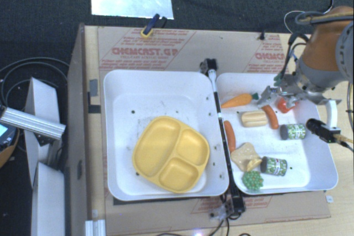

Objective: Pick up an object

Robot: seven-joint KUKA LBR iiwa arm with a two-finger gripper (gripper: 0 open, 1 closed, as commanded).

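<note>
The right bin (pixel 318 174) holds several toy foods. An orange carrot (pixel 239 100) lies at its back left, with a pale bread roll (pixel 253 118) and a reddish sausage (pixel 270 116) just in front of it. My gripper (pixel 279 95) hangs low over the back of this bin, right above a small red item (pixel 284 105) that it partly hides. I cannot make out whether it touches that item. A green-labelled can (pixel 293 131) lies just in front of the gripper.
A second sausage (pixel 229 135) lies along the divider, near a tan piece (pixel 246 156), a dark can (pixel 274 166) and a green pea cluster (pixel 252 180). The left bin (pixel 119 119) bears a yellow divided plate (pixel 170 153). A black attachment (pixel 319 129) sticks out beneath the arm.
</note>
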